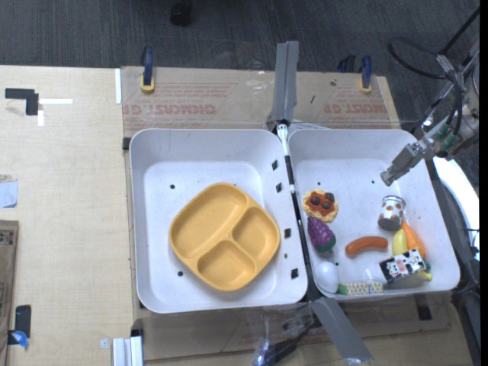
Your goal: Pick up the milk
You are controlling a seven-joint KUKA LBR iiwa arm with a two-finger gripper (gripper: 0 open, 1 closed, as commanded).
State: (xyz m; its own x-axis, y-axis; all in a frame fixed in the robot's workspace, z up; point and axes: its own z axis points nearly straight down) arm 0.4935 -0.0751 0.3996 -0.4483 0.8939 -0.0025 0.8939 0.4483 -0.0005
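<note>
Milk (pixel 403 266) is seen near of the gripper (pixel 387 178), lying lengthwise left-right; grip state cannot be told.

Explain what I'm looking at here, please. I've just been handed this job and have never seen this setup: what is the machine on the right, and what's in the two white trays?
This is a single picture from a camera fixed above the bench, looking down at a slant. Two shallow white bins sit side by side. The left bin holds a yellow divided plate.

The right bin holds toy food: a small pizza, a purple bunch of grapes, a white egg, a sausage, a small can, a banana, a carrot, and the milk, a little carton with black cow patches, near the bin's front right corner.

The machine is a robot arm reaching in from the right. Its gripper hovers over the right bin's back part, away from the milk. Nothing sits between its fingers.
</note>
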